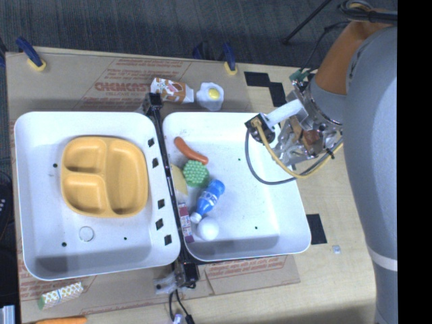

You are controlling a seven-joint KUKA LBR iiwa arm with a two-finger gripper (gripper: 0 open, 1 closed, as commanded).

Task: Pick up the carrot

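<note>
The carrot (191, 150) is a short orange-red stick lying at a slant in the upper left part of the right bin (270, 238), close to the divider between the bins. My gripper (294, 140) hangs over the right bin's upper right edge, well to the right of the carrot and apart from it. Wires and metal parts crowd its tip. Nothing from the bin is seen in it.
Just below the carrot sit a green knobbly ball (196, 173), a blue bottle (208, 198), a white ball (208, 230) and a pale yellow piece (177, 179). The left bin (34, 248) holds a yellow divided tray (104, 175). A small carton (169, 90) and a yellow-white toy (210, 95) lie behind the bins.
</note>
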